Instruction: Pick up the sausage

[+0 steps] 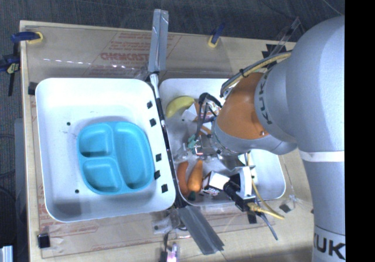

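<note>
The sausage (182,176), a short reddish-brown piece, lies against the left wall of the right bin (275,181), near its front. A brighter orange piece (195,176) lies right beside it and touches it. My gripper (196,147) hangs low in the right bin, just above and behind these two pieces. The wrist and its orange band (243,115) hide the middle of the bin. I see nothing held in the gripper.
A yellow banana (179,105) lies at the back left of the right bin. The left bin (53,138) holds a blue divided plate (114,157). A ridge with black clips (159,138) separates the two bins.
</note>
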Tool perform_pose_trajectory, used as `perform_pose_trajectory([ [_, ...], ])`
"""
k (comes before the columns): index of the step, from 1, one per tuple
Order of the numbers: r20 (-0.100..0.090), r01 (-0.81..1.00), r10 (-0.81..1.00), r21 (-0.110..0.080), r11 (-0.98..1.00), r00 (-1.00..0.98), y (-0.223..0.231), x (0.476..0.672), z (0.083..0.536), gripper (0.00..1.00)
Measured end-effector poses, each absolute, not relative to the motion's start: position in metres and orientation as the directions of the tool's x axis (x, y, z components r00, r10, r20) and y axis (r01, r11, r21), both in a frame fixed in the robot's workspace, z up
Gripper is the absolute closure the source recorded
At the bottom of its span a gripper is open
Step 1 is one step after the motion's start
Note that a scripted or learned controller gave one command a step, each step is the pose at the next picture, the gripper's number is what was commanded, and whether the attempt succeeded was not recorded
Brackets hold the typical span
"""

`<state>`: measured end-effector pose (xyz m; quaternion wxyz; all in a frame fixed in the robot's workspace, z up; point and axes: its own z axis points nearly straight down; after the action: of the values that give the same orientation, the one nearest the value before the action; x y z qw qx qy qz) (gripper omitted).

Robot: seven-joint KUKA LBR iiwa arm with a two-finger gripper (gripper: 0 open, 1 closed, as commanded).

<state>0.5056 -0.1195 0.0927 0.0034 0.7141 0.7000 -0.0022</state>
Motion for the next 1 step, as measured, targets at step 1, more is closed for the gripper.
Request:
perform_pose_trajectory([
  [1, -0.004, 1.000, 1.000, 0.000, -0.014, 0.014, -0.1177, 0.5061, 0.1020, 1.00],
])
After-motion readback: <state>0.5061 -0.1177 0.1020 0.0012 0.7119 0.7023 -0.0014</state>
